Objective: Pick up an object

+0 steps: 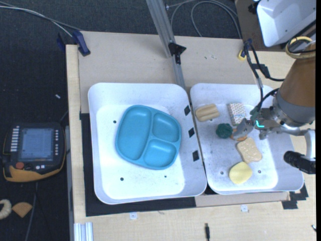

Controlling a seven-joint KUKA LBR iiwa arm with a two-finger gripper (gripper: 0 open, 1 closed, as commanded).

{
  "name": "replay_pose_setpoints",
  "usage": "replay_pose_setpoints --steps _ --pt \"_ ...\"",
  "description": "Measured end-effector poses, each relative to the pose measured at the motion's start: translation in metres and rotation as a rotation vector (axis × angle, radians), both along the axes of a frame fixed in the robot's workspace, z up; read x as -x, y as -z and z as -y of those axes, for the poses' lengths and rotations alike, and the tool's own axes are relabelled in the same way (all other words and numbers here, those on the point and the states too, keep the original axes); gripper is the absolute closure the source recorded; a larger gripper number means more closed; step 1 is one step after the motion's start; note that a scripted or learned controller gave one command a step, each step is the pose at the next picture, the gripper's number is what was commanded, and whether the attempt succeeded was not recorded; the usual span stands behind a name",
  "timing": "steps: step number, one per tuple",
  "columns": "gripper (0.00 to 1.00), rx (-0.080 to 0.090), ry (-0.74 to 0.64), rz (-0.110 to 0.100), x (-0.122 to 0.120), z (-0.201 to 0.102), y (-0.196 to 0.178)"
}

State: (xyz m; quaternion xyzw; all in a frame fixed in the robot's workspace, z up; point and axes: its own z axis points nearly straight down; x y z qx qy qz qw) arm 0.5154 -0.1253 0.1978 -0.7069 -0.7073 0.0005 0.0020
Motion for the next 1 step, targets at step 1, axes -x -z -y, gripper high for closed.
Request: replay_pose_setpoints --steps 1 --pt "0.00 0.000 0.000 0.002 -0.0006 0.0000 -0.0008"
